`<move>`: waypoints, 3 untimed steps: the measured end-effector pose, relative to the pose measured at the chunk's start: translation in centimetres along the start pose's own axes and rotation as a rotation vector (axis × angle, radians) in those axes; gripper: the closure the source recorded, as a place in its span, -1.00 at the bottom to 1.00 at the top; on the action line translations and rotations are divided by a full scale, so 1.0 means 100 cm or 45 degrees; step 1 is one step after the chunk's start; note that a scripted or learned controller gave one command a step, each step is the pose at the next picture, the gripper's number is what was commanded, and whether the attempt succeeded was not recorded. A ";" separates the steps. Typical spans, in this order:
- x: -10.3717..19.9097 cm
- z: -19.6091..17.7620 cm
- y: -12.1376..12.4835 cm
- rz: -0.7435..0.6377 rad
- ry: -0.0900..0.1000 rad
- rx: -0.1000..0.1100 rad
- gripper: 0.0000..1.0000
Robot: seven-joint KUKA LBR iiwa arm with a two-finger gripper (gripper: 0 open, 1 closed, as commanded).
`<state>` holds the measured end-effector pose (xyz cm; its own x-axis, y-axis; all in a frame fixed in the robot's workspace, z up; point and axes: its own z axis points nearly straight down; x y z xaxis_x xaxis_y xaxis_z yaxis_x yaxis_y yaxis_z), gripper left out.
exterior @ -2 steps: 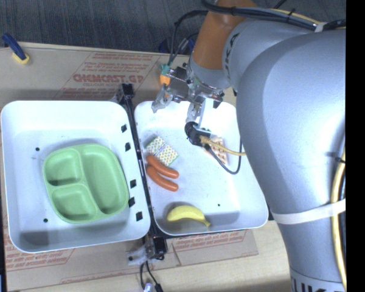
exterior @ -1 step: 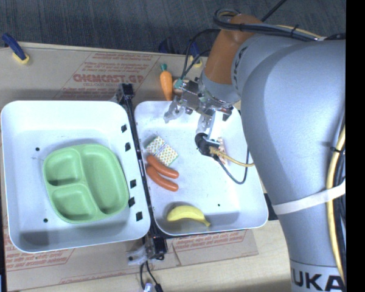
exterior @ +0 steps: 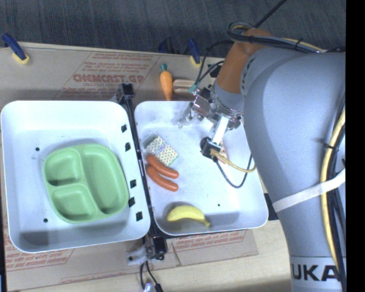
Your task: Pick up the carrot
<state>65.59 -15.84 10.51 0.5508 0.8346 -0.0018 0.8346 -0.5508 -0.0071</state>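
Banana (exterior: 187, 215): lies at the near edge of the right bin (exterior: 249, 205), curved, yellow, apart from everything else.
Sausages (exterior: 162, 172): two orange-red links side by side, close to the right bin's left wall, a little beyond the banana.
Packet (exterior: 161, 150): small checkered square, tilted, just beyond the sausages and almost touching them.
Left bin (exterior: 18, 163): white and shallow; it holds a green tray (exterior: 84, 182) with three compartments, lying flat near the middle.
Divider (exterior: 135, 157): black clips run along the seam where the two bins meet.
Arm (exterior: 292, 132): large grey body entering from the right and covering the right bin's right side; the orange band (exterior: 234, 66) sits at the far end above the wrist.
Gripper (exterior: 194, 111): over the far part of the right bin, near its back wall, with a black part and a yellow cable (exterior: 234, 166) hanging towards the bin floor.
Fingers: cannot tell whether they are open or closed; nothing is seen between them.
Carrot (exterior: 165, 84): orange with a green top, lying outside the bins on the cardboard (exterior: 97, 72) just beyond the right bin's far left corner, green end pointing away; it is left of the gripper and apart from it.
Tabletop (exterior: 36, 59): cardboard-covered, with blue clamps (exterior: 15, 47) at the far edge.
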 end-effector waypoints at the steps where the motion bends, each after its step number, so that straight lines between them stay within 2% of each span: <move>1: -0.002 0.013 0.002 -0.557 0.000 -0.002 -1.00; 2: -0.016 0.012 0.014 0.042 0.011 -0.005 -1.00; 3: -0.023 -0.076 0.016 -0.017 0.003 -0.008 -1.00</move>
<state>65.72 -18.64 18.15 0.5395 0.8420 0.0004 0.8420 -0.5395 -0.0007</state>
